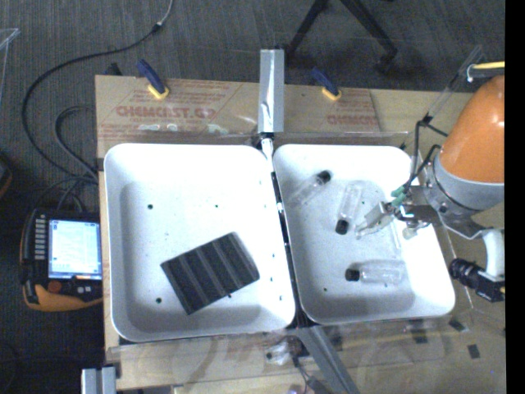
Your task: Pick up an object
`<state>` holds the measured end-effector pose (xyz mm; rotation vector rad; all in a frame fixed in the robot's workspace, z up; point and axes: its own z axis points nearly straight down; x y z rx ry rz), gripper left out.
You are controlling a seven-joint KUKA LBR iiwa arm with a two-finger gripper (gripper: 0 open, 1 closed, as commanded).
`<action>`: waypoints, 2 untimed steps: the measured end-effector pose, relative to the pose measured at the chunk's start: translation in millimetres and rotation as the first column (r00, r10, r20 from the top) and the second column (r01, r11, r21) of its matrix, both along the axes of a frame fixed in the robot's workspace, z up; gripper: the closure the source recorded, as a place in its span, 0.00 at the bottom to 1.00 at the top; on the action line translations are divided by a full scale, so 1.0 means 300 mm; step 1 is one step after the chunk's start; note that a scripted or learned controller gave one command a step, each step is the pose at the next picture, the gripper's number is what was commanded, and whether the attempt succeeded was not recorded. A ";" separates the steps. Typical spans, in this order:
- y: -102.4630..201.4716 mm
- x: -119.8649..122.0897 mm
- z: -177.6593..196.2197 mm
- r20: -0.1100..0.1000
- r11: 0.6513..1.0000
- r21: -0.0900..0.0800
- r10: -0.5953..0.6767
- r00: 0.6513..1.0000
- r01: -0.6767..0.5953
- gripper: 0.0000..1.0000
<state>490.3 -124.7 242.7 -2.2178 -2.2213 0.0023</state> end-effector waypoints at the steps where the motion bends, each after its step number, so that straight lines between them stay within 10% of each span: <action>1: -0.027 0.239 -0.270 -0.001 1.000 -0.001 0.017 1.000 -0.017 0.00; 2: -0.106 0.320 -0.507 0.013 1.000 -0.004 0.019 1.000 -0.019 0.00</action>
